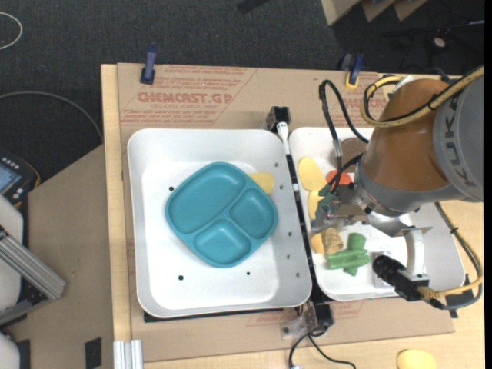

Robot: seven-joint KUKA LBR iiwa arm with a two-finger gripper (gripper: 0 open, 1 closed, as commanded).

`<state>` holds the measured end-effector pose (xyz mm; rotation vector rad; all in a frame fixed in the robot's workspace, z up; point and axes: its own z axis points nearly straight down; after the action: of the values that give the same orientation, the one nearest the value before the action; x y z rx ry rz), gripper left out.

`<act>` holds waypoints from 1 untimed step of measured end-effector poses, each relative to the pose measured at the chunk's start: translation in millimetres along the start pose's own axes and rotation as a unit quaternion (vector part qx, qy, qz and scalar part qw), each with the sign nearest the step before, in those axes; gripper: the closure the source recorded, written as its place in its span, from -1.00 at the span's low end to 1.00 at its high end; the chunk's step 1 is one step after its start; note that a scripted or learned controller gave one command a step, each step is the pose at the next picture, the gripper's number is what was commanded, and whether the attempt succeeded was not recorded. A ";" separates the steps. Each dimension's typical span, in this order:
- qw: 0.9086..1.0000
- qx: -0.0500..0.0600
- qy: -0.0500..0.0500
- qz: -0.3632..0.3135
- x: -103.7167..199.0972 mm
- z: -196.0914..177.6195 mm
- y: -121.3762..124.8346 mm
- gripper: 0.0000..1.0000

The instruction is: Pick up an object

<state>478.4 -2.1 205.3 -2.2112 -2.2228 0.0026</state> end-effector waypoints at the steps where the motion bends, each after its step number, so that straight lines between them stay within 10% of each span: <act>1: 1.000 -0.004 -0.002 0.001 18.0 21.7 69.6 1.00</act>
<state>547.8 16.3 183.3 -2.2194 -2.2264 -0.0037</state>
